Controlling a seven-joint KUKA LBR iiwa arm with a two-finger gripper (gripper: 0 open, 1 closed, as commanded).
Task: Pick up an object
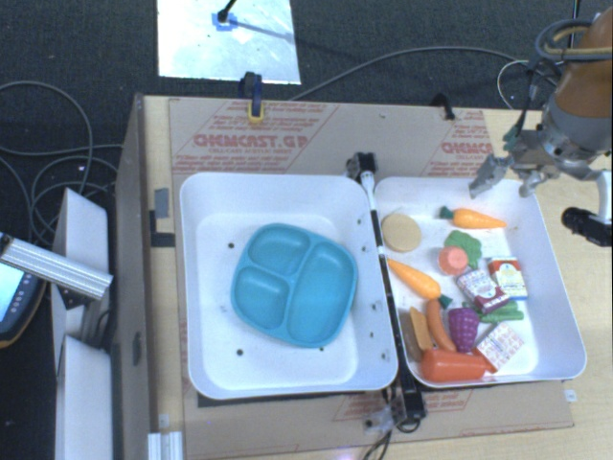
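Lying orange and green-topped in the right bin (560, 286), a carrot (476, 219); above it the fingers (508, 176) spread apart, holding nothing.

On my screen the arm (582, 94) is grey, with an orange-brown band just above the wrist. Grey cables loop over the top of it in a coil. Below the wrist sits a pale grey metal housing, and the tool (510, 177) ends in two short grey fingers (485, 175), spread apart.
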